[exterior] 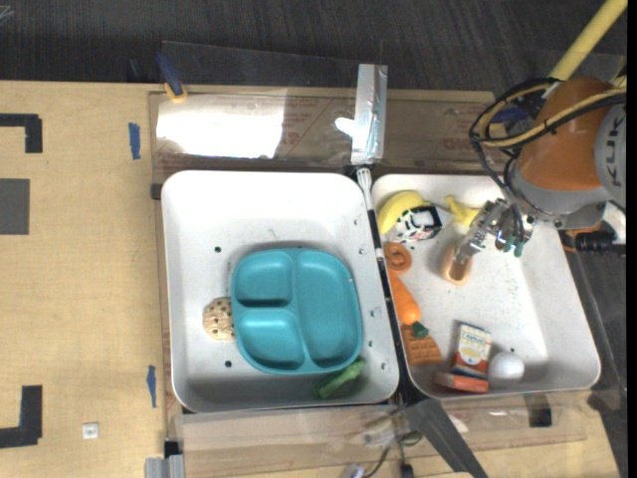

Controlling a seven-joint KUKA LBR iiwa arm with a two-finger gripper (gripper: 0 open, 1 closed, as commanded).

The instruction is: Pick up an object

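Observation:
My gripper (480, 237) hangs over the upper middle of the right bin (557, 297), angled down to the left. A small brownish object (458, 265) lies right at its tip; whether it is gripped cannot be told. Close by to the left are a black-and-white cow toy (420, 225), a yellow banana-like toy (398, 207) and a small yellow piece (459, 209).
The right bin also holds an orange ring (398, 259), a carrot (405, 303), an orange block (423, 349), a small carton (473, 345), a white ball (507, 367) and a red item (464, 382). The left bin (199, 217) holds a teal divided plate (296, 307), a cookie (218, 317) and a green piece (341, 379).

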